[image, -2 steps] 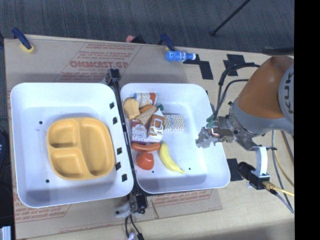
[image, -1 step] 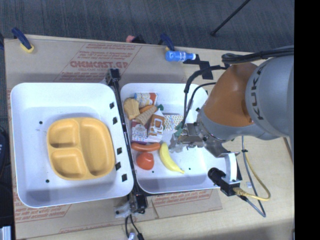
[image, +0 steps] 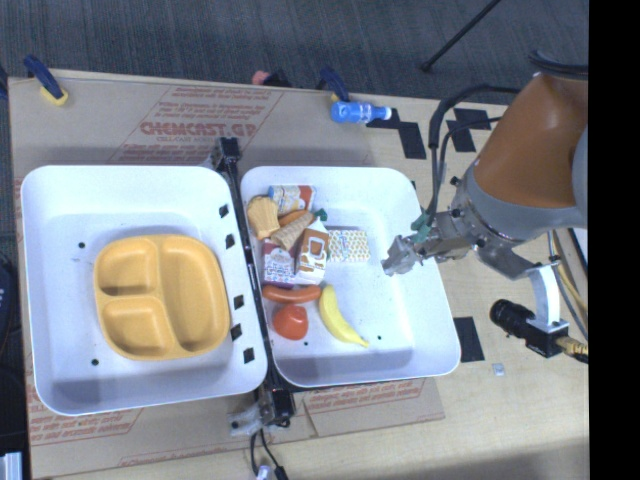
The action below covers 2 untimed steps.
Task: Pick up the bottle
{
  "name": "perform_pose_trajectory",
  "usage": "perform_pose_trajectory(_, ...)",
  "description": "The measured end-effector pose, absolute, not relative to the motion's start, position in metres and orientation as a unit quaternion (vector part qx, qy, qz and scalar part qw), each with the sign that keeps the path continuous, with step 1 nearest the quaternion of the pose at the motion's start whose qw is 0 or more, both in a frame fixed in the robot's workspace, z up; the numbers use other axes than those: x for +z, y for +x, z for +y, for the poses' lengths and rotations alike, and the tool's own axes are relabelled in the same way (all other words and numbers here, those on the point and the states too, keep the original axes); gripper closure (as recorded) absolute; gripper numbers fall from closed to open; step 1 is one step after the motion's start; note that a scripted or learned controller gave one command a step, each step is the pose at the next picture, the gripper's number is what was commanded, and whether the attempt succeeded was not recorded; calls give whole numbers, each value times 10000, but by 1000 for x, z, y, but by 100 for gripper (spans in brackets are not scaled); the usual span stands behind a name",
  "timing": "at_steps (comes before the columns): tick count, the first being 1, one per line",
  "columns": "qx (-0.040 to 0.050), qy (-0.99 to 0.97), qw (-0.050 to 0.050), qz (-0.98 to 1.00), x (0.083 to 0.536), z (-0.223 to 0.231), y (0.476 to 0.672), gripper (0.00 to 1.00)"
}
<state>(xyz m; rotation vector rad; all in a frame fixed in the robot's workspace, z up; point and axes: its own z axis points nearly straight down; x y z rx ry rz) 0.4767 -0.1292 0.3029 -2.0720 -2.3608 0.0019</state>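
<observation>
Near edge first: right bin [image: 430,343], used as the landmark from here on. Holds a banana [image: 341,318] and tomato [image: 290,321] near its front, a sausage [image: 292,293] just behind, then a heap of small food packs [image: 295,248] in its back left part, plus a patterned pouch [image: 347,245] mid-bin. Left of that bin, touching it, a second bin [image: 40,298] with a yellow divided tray [image: 160,295] sitting in it.

Claw [image: 398,261] hovering over the right bin's right side, low, pointing left. Can't tell if spread or pressed together, too blurry. Nothing visibly pinched.

Bottle [image: 358,113]: not in either bin. Lying on the desk [image: 150,118] beyond the right bin's back rim, blue, on its side, long axis roughly left-right, cap end seemingly to the right. So well behind the claw and slightly left of it. Probably needs a lift out of the bin, then a reach past the back rim, fingers across the short width.
</observation>
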Motion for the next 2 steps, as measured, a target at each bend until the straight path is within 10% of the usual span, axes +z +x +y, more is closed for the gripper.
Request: perform_pose_trajectory(2,13,-6655,20,-7464,237,-33,476,100)
